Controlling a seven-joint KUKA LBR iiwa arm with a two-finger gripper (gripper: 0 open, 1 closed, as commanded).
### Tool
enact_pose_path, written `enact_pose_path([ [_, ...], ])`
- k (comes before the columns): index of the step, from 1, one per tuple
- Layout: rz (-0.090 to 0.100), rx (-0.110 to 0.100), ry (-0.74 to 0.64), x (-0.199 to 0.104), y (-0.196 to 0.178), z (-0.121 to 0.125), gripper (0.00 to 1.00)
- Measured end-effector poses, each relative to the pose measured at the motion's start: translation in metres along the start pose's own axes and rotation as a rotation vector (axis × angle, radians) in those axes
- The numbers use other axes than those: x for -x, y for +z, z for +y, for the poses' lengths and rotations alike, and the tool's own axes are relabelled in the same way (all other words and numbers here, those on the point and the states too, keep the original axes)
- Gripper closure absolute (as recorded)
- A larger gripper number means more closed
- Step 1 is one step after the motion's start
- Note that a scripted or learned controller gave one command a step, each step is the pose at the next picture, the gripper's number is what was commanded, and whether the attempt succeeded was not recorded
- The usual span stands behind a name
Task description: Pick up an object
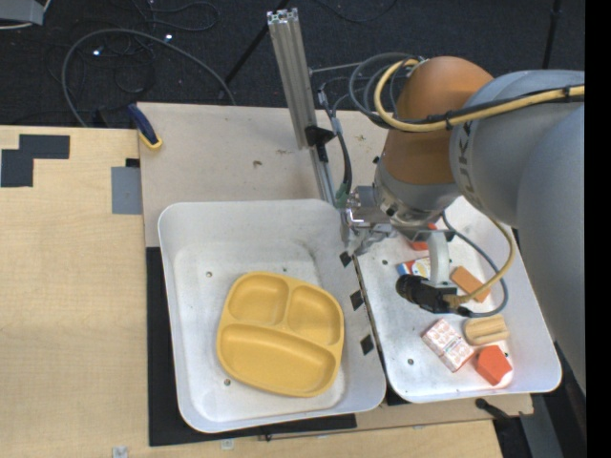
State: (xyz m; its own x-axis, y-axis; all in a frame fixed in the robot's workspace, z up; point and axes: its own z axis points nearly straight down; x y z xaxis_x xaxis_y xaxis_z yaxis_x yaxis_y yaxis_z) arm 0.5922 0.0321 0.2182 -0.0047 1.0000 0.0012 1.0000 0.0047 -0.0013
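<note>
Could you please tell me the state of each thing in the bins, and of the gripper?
yellow divided plate: lying flat, right side up, in the left bin.
patterned block: lying in the right bin, not held.
tan cylinder: on its side, beside the patterned block.
orange block: resting near the right bin's front corner.
gripper: low at the right bin's left rim, grip unclear.

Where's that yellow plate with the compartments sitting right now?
The yellow plate lies flat in the left bin, nearer its front edge in the camera view; the red block and other small things sit across in the right bin.
</note>
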Motion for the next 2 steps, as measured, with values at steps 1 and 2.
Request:
enact_pose_path([
  [1,0.0,-0.001,-0.001,-0.0505,-0.0089,-0.0018,1.0],
  [2,-0.002,-0.002,0.002,-0.0481,-0.0086,-0.002,0.0],
])
